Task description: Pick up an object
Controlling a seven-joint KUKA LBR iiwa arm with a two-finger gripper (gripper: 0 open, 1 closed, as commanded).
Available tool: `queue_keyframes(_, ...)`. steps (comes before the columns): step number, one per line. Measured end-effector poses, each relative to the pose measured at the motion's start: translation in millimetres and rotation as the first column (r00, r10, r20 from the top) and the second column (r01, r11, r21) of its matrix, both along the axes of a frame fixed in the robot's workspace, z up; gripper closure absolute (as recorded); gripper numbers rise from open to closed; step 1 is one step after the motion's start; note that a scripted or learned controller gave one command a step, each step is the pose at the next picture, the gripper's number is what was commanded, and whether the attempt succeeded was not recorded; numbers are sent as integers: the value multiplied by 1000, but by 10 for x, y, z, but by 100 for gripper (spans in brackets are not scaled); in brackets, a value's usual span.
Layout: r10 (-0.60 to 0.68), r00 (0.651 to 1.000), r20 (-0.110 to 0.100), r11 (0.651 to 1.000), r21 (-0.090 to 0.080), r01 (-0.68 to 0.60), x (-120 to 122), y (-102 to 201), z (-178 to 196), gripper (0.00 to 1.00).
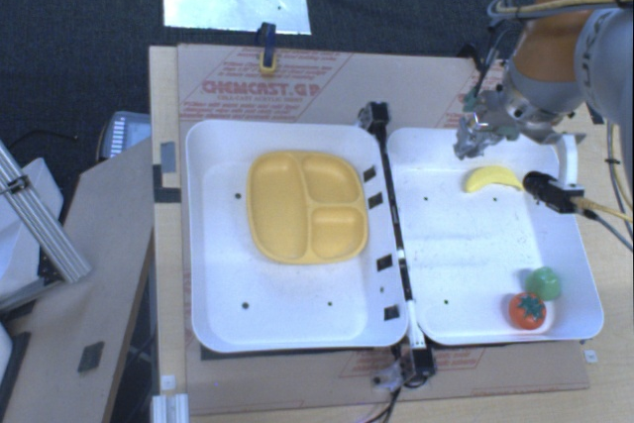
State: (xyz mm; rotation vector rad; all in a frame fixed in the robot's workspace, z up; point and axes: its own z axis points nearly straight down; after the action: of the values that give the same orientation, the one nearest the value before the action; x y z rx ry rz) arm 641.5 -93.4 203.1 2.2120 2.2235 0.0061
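Camera view from above the bench: the gripper (469, 148) hangs over the far left part of the right bin (466, 312), close to the far wall. At this slant I cannot tell whether it is open or closed, and nothing can be made out in its grasp. Just beside it, toward the near right, a yellow banana (492, 178) lies on the bin floor, curved side up, apart from the gripper. Well away, in the near right corner of the same bin, a green object (544, 283) sits touching a red-orange fruit (527, 311) with a green top. The left bin (213, 312) holds a yellow divided plate (305, 206), lying flat near its middle. The grey arm (594, 45) reaches in from the right.
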Motion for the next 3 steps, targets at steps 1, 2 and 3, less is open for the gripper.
queue_keyframes(1,-2,1000,0,1000,0,2,20,-89,489,100)
queue_keyframes(2,1,1000,1,1000,0,-1,34,-91,972,100)
queue_keyframes(3,2,1000,-8,1000,2,-2,-193,296,738,100)
